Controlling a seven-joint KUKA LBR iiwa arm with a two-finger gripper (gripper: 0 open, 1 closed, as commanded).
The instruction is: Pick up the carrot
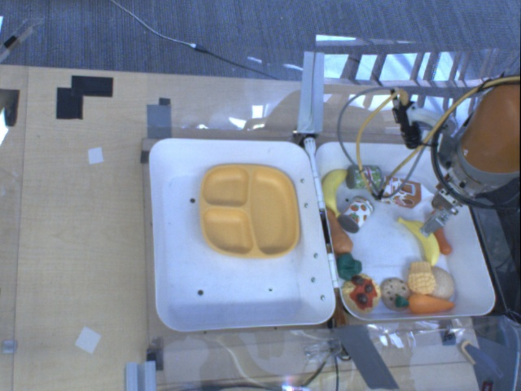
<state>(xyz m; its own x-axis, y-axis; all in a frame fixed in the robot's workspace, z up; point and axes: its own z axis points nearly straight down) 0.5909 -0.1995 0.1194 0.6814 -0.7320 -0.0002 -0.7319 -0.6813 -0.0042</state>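
The carrot [340, 236] is an orange-red tapered piece with a green leafy end [350, 265]. It lies along the left wall of the right bin [480, 300]. My gripper [440, 216] hangs over the right part of that bin, well to the right of the carrot and apart from it. It sits just above the upper end of a yellow banana [425, 239], with a small red-orange piece [444, 242] right below it. The arm's orange band [496, 129] shows at the far right.
The right bin also holds a second orange elongated piece [428, 304], corn [421, 278], a cookie [396, 291], a pizza slice [361, 292], a can [364, 176] and a small carton [401, 192]. A yellow divided plate [247, 209] lies in the left bin [179, 300]. Cables loop above the right bin.
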